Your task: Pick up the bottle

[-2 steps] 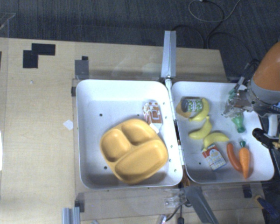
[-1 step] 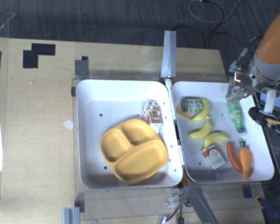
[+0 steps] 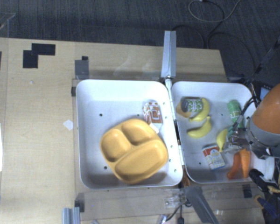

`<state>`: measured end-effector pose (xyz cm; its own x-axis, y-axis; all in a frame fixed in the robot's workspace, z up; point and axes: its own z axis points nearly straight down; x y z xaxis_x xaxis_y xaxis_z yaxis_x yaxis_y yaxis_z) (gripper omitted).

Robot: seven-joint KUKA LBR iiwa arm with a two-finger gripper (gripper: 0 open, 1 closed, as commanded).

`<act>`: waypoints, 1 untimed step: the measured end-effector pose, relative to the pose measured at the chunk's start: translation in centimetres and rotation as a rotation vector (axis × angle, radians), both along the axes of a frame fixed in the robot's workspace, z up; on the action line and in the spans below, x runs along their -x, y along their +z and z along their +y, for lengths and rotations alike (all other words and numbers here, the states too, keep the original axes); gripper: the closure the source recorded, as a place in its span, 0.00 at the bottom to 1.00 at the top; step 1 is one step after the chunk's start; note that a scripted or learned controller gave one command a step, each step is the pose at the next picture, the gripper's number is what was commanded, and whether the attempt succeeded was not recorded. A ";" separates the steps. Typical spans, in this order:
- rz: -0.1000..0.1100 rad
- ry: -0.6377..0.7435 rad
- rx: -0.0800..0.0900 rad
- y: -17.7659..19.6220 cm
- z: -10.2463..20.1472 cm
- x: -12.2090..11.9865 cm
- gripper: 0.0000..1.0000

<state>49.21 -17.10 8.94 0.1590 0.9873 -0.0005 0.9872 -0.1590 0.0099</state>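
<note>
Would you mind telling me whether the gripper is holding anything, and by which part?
It cannot be told: the gripper sits low in the right white bin, nothing visibly between its fingers.

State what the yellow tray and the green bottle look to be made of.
Yellow tray: likely moulded plastic; smooth, uniform colour, soft sheen, rounded compartments. Green bottle: probably plastic; slightly translucent green with a pale highlight, but too small to be sure.

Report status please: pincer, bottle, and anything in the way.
Pincer low in right bin, near its right wall. Bottle lies just beyond it, not gripped. Banana beside the pincer; carrot nearer the camera.
</note>
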 end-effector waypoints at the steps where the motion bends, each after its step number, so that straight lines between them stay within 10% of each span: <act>1: 0.003 0.019 0.000 19.7 -1.8 -4.4 1.00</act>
